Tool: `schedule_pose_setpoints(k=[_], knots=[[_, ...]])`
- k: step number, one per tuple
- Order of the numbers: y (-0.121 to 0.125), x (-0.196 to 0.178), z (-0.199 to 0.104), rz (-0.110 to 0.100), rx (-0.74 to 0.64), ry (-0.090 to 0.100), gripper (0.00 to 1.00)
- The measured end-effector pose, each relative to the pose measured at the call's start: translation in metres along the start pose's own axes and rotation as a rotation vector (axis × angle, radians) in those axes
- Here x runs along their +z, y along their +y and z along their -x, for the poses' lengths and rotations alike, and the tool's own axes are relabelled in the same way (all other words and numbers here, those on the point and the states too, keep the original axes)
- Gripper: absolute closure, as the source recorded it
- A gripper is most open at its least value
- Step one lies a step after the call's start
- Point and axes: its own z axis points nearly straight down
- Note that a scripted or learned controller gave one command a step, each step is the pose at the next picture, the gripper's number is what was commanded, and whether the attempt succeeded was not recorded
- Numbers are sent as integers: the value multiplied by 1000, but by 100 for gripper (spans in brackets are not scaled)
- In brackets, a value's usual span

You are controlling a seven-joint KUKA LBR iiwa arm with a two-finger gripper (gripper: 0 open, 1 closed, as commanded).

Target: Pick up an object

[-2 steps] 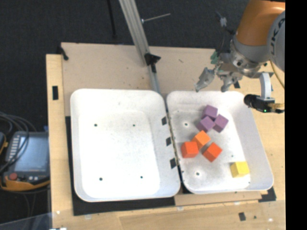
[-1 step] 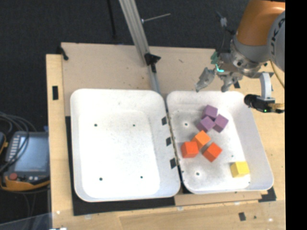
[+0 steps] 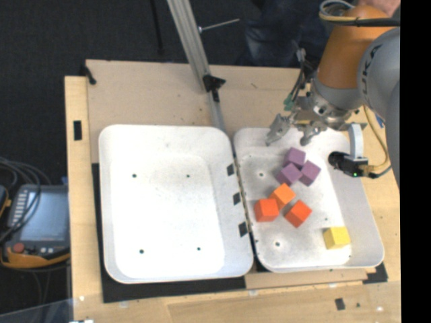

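Purple blocks [image 3: 297,167], three, clustered mid right bin [image 3: 357,244]; orange blocks [image 3: 283,206] just below; yellow block [image 3: 336,237] near bin's lower right corner. Gripper [image 3: 291,132] above bin's top edge, fingers spread, nothing between. Left bin [image 3: 121,140] alongside.

The grey arm [image 3: 363,52] with its orange band reaches in from the right; its pincer [image 3: 291,133] points down, fingers spread apart.
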Motion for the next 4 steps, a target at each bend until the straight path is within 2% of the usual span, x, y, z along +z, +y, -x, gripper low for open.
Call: schedule_pose_setpoints(k=[1,2,3,4], knots=[[1,42,3,1,3,0,0],[1,82,4,19,-1,1,0],[2,72,5,23,4,1,100],[5,25,13,10,5,1,100]])
